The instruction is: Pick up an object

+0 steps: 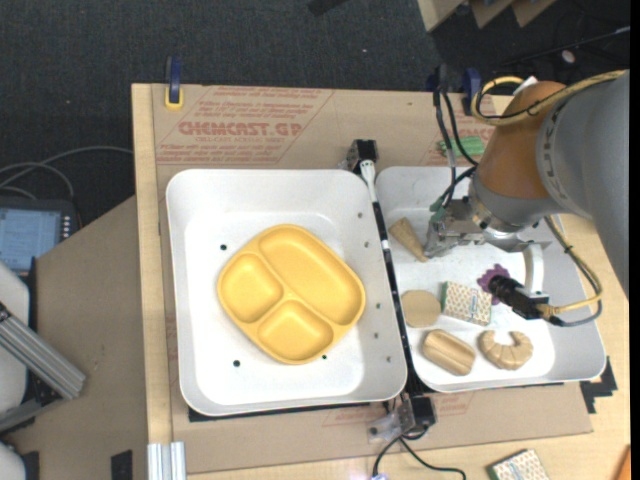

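My gripper (438,240) reaches down into the far left part of the right bin (570,368), under the grey arm with its orange band. Just left of it lies a tan wedge-shaped piece (405,237), close to or touching the gripper. Nearer the front lie a round tan biscuit (421,308), a speckled square packet (467,303), a bread roll (447,351) and a croissant (506,348). A small purple item (491,279) sits partly hidden behind the wrist.
The left bin (190,268) holds a yellow divided plate (290,292) in its middle. A ridge where the two bins meet (385,258) runs just left of the gripper. Brown cardboard (250,118) lies under both bins.
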Tool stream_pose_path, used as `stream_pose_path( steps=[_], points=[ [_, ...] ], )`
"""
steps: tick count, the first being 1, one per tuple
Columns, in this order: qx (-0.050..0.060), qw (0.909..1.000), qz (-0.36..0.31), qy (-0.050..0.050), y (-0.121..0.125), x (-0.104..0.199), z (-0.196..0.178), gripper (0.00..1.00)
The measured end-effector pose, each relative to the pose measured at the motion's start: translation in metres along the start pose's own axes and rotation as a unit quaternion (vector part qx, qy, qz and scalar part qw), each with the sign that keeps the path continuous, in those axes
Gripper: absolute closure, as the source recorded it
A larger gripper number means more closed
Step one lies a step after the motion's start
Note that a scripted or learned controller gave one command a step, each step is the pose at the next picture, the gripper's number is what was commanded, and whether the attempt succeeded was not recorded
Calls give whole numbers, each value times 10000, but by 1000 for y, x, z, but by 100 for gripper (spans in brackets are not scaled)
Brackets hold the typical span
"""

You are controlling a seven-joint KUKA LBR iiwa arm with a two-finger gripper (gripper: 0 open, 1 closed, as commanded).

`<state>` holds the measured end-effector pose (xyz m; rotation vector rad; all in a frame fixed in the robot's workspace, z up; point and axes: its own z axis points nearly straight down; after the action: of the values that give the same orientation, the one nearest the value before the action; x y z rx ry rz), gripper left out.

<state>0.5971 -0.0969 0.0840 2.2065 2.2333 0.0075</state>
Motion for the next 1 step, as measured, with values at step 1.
stream_pose_path(
  steps=[1],
  points=[
    [16,10000,58,-13,-3,-8,-1,0]
  ],
)
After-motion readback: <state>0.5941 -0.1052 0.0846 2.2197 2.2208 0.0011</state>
